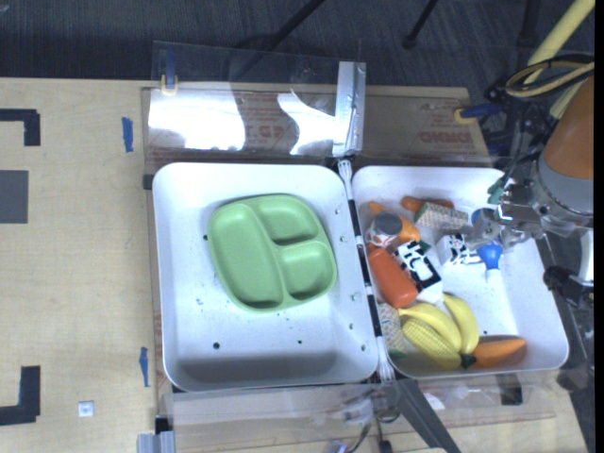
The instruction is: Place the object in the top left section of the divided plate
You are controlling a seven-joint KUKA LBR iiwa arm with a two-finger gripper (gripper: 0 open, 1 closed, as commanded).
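The green divided plate lies in the left white bin, with one long section on its left and two smaller sections on its right. My gripper hangs over the right part of the right bin, far from the plate. Just below it are a small blue piece and a white-and-black item; I cannot tell whether either is held. Also in the right bin are an orange bottle with a black-and-white label, yellow bananas and an orange carrot.
A clear panel with a metal post stands behind the bins. Small orange pieces and a speckled block lie at the right bin's back. Cables and the arm's body crowd the right edge. A wooden bench lies to the left.
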